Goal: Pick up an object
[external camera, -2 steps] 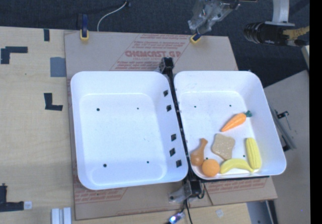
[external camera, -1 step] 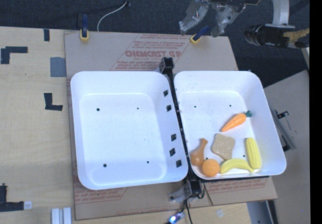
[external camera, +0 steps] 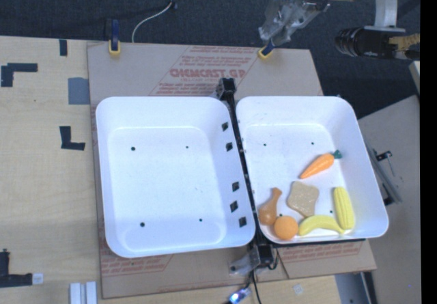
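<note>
My gripper point(external camera: 278, 26) hangs high above the far edge of the right bin point(external camera: 287, 118), well clear of everything in it, with nothing between its translucent fingers. In the near right corner of that bin lie a carrot point(external camera: 318, 165), a slice of bread point(external camera: 303, 198), a corn cob point(external camera: 343, 208), a banana point(external camera: 319, 225), an orange point(external camera: 286, 227) and a chicken drumstick point(external camera: 270, 206). They sit close together, some touching.
The left bin point(external camera: 116, 159) stands beside the right one, joined by a black clip strip point(external camera: 234, 159). Both rest on a cardboard sheet point(external camera: 198, 70) held by yellow clamps point(external camera: 113, 46). A cable point(external camera: 153, 16) runs along the back.
</note>
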{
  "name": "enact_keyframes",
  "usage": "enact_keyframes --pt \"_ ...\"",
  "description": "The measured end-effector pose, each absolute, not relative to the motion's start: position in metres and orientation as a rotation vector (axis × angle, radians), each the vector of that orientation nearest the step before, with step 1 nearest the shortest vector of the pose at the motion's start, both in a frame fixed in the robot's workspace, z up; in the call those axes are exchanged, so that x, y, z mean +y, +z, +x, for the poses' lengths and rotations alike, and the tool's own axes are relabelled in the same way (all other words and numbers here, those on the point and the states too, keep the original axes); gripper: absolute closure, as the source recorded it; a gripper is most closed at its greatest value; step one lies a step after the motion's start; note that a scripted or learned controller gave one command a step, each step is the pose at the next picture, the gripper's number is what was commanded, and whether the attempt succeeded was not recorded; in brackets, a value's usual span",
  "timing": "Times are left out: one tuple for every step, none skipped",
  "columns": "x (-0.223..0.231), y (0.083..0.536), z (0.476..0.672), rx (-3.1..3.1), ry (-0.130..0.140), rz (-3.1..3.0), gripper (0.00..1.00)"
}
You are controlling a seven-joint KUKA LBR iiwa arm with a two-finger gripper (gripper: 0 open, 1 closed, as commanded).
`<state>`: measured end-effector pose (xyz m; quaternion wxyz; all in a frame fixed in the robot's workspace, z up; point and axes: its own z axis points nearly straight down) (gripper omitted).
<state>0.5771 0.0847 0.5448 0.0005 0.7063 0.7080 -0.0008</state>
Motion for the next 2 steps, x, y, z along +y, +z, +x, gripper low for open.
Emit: enact_keyframes --pt "0.085 0.544 0.577 2.224 -0.004 2.219 0.0" --pt "0.085 0.554 0.577 2.225 -0.005 2.216 1.0"
